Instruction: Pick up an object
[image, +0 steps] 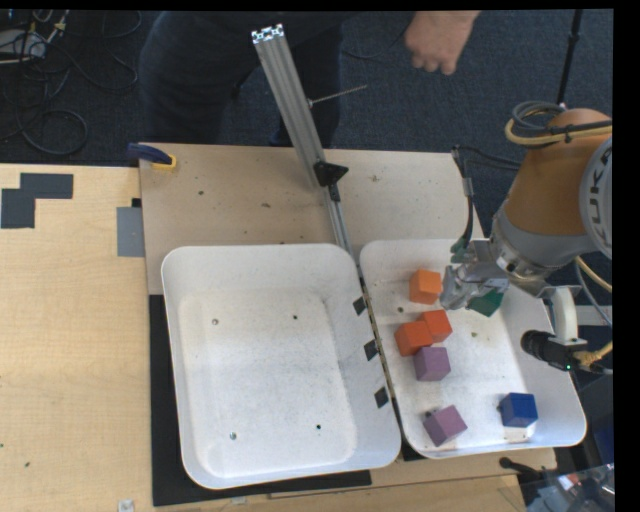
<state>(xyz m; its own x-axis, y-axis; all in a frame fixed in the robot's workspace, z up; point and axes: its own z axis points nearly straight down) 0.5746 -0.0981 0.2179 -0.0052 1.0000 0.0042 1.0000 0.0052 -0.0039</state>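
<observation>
Right, start at your left: the wooden bench (70, 330) carries a few grey patches (36, 196), and a small blue-and-yellow clamp (152, 155) sits at the far corner of the raised board. Next comes the left bin (200, 300), a shallow white tray with only dark specks on its floor. A slanted metal rail (295, 100) with a checkered tag at its top runs down from the back toward the seam between the two bins, and small black clips (370, 349) line that seam.

In the right bin (560, 425) you have your candidates. An orange block (425, 286) lies toward the far side, just left of the claw (462, 290). Two more orange blocks (423, 332) sit touching each other nearer the middle, with a purple block (432, 363) right against them on the near side. A second purple block (444, 424) lies near the front rim, and a blue block (518, 409) sits at the front right corner.

You'll see the claw low over the bin's far half, hanging from the grey arm (555, 215). A green block (487, 300) peeks out just to its right, partly hidden under the wrist. You cannot tell how wide the claw stands or whether it has hold of anything.

At the back, a person's hand (437, 45) shows above the bench.
</observation>
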